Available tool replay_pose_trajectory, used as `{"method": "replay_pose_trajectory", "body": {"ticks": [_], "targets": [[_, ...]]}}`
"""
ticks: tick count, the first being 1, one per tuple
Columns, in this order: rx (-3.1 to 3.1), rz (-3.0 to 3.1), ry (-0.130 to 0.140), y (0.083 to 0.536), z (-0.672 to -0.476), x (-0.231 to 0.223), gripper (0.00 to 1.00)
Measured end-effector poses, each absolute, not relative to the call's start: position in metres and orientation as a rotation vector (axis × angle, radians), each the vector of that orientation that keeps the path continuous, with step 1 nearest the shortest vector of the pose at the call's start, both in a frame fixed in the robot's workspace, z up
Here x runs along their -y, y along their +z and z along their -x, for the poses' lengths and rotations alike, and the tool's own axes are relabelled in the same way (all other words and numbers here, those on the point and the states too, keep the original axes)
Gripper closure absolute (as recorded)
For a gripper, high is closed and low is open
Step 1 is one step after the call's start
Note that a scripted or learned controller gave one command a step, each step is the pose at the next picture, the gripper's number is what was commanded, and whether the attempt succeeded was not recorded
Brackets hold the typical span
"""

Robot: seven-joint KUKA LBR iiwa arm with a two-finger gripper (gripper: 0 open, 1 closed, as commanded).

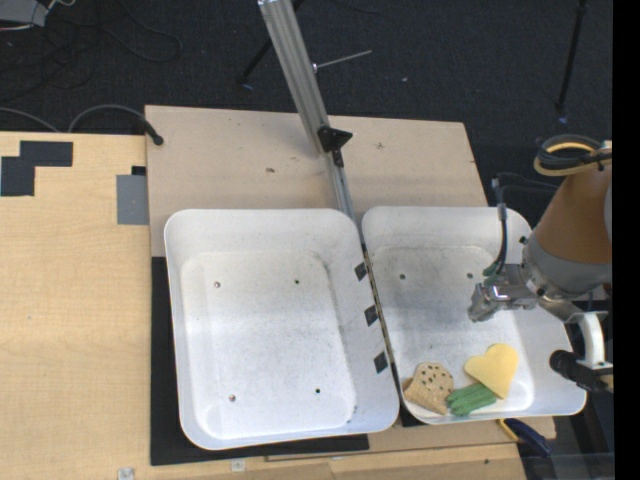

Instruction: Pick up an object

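1. The gripper point(484, 303) hung low over the right bin point(430, 230), near its right wall; whether its claw was open or closed could not be told.
2. Three objects sat apart from it at the bin's near edge.
3. A green piece point(472, 399), elongated, lay with its long axis running from lower left up to the right.
4. A yellow heart point(494, 367), smooth and flat, touched it.
5. A tan, dark-speckled cookie point(430, 385) lay just left.
6. The left bin point(200, 230) was smooth white plastic.
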State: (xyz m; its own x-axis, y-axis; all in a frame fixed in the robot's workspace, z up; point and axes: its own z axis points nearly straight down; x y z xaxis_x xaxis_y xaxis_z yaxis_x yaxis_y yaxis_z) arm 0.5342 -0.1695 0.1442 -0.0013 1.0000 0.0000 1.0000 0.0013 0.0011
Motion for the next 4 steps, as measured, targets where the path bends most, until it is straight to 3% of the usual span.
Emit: {"method": "replay_pose_trajectory", "body": {"ticks": [3,4], "targets": [[-2.221,-2.218,0.002,0.291,-0.542,0.166,1.0],[-2.229,-2.22,-0.001,0.287,-0.533,0.108,1.0]]}}
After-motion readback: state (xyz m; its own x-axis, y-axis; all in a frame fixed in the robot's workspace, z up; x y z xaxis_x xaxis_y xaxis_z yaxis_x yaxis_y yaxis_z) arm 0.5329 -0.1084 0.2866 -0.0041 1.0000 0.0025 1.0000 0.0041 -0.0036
